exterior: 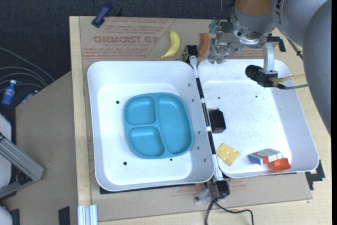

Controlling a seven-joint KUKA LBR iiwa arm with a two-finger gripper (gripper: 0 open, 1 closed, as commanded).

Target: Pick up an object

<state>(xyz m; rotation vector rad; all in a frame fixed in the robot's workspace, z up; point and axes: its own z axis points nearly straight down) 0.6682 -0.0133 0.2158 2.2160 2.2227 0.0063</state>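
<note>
Two-finger metal gripper (218,54) hangs over the right white bin's (295,113) far-left corner; finger state can't be told. Nearest pickable items, yellow cheese-like wedge (227,153) and red-white-blue small box (266,156), lie along the bin's near edge, well apart from the gripper.

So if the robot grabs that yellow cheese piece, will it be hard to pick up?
Probably a bit tricky. The cheese wedge lies flat and low in the right bin, so fingers may slide over it. It looks small, likely a light toy, and it sits by the bin's wall, leaving little room.
</note>
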